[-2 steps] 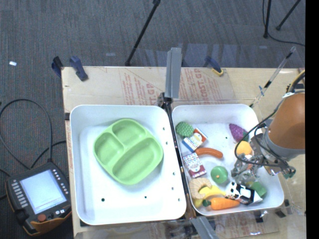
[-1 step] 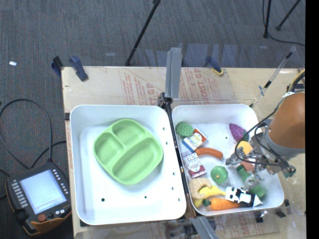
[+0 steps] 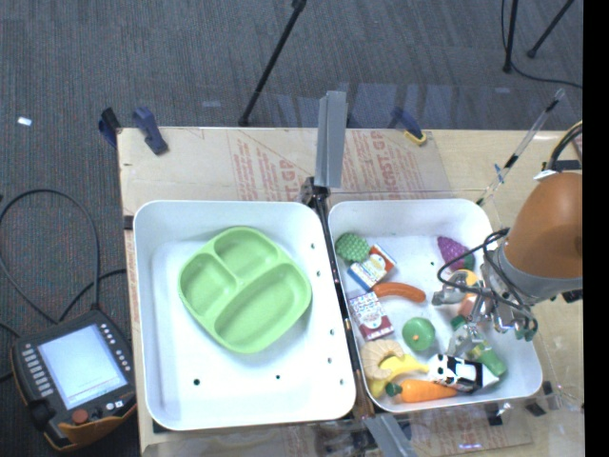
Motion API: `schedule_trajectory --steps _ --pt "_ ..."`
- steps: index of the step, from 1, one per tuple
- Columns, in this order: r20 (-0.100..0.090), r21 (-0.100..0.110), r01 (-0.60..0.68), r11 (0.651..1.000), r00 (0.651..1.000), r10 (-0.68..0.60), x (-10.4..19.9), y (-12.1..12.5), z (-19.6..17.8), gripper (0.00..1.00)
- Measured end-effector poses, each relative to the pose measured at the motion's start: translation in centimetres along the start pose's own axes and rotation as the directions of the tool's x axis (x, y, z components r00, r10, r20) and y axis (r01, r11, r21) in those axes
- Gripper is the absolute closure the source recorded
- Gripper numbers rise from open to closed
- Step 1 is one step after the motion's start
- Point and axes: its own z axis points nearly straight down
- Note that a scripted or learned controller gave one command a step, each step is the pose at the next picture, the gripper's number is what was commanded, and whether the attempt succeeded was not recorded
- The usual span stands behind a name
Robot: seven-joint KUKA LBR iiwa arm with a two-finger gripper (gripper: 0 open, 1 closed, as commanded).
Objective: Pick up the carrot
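While the arm [image 3: 547, 231] reaches in from 3 o'clock, its gripper [image 3: 481, 327] hangs low over the right bin [image 3: 419, 212], toward that bin's 4 o'clock; cannot tell how its fingers stand. Carrot [image 3: 425, 390] lies at the bin's 6 o'clock edge, orange, tip pointing to 3, just beside a banana [image 3: 395, 367]. Green ball [image 3: 418, 332] sits mid-bin; sausage [image 3: 400, 291] above it. Left bin [image 3: 157, 222] holds a green plate [image 3: 245, 288].

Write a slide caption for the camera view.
Gripper hovers in right bin above carrot; green plate in left bin.
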Motion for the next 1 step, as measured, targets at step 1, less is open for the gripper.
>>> schedule_trajectory --steps 1 --pt "0.000 -0.001 0.182 0.983 0.983 -0.182 -2.98 4.59 -0.02 0.00"
